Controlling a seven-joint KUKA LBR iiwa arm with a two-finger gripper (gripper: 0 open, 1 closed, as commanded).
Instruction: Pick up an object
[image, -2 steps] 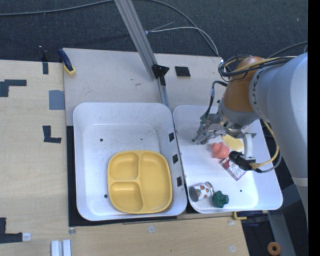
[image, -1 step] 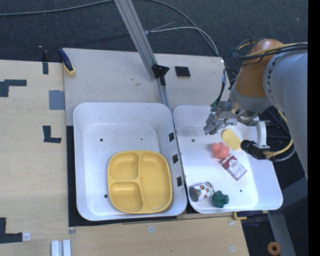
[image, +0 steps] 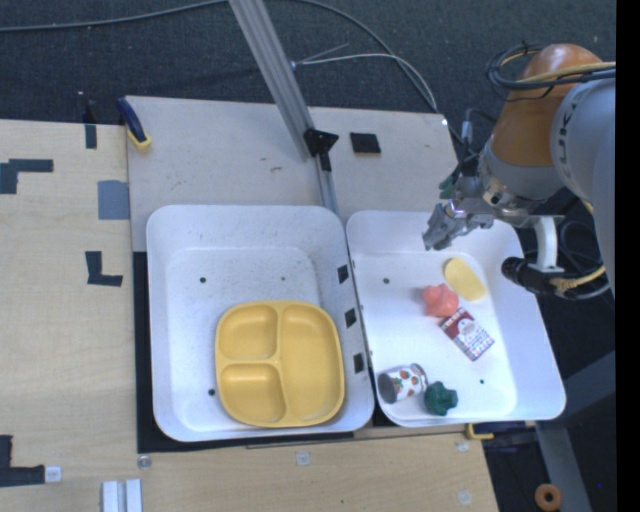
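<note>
the end effector (image: 440, 236), finger state unclear, hangs over the right bin's (image: 530, 330) far end near the yellow piece (image: 465, 279), which looks light, smooth and rounded, so best pinched across its narrow width.

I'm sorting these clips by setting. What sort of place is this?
Most likely a robotics lab test bench, not a home or kitchen. The arm's gripper hangs over two white bins, one with a yellow divided tray, the other with small toy-like items; cables trail over dark carpet.
</note>
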